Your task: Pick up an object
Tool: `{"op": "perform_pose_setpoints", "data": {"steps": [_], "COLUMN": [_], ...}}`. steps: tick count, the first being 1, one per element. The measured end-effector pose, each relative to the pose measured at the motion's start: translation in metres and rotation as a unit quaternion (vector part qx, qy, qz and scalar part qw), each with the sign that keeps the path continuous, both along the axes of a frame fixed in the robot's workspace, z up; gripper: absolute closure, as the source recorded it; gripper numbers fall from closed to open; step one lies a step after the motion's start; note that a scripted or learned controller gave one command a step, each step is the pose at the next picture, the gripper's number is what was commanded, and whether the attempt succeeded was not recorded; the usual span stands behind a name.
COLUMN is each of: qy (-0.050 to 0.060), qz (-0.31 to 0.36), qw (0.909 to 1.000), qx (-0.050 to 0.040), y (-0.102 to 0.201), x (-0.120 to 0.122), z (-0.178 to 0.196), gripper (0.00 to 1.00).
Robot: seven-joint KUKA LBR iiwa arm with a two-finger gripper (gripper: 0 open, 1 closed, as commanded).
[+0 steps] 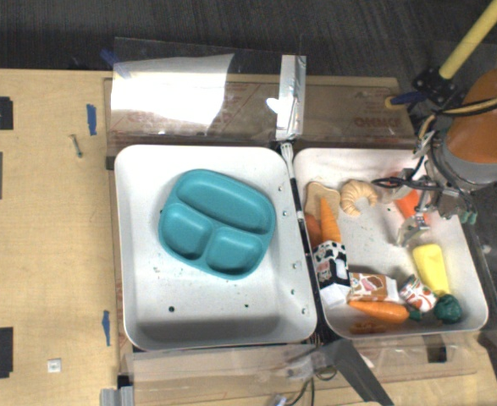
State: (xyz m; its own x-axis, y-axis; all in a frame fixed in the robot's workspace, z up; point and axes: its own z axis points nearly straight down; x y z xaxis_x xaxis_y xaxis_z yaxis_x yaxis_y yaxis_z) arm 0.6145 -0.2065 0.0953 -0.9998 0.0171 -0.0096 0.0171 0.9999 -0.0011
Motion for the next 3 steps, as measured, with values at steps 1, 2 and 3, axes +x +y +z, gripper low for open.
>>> {"op": "perform_pose_setpoints", "data": {"steps": [1,2,3], "qy": [-0.006,-0.005,0.001], "qz": [-0.001,-0.001,-0.019], "qw": [1.0000,1.0000,0.9998], "qx": [-0.0009,-0.0005,0.0010], "y": [0.000,0.000,-0.010], "x": [0.003,0.002,-0.009], "z": [0.013,0.012,-0.008], "gripper": [1.00,0.00,0.00]}}
